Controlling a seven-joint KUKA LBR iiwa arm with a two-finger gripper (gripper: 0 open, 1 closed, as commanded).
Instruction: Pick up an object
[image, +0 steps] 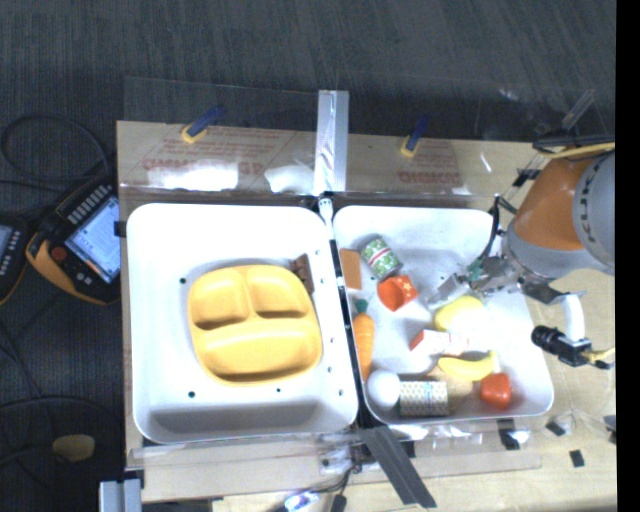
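The right bin (450, 225) holds several small objects. Among them are a green-and-white can (379, 256), a red cup-like piece (396, 291), a carrot (363, 340) by the left wall and a white egg (382, 386). A silver can (424, 397) lies on its side, with a banana (466, 365), a red tomato (495, 389) and a pale yellow lemon-like fruit (459, 312) nearby. My gripper (458, 285) reaches in from the right and hangs just above and behind the yellow fruit. Nothing shows as held.
The left bin (150, 300) carries a yellow divided tray (255, 322). An orange block (350, 268) leans on the wall between the bins. A pendant (85, 245) and cables lie left of the bench. The orange-banded arm (560, 215) overhangs the right bin's far right corner.
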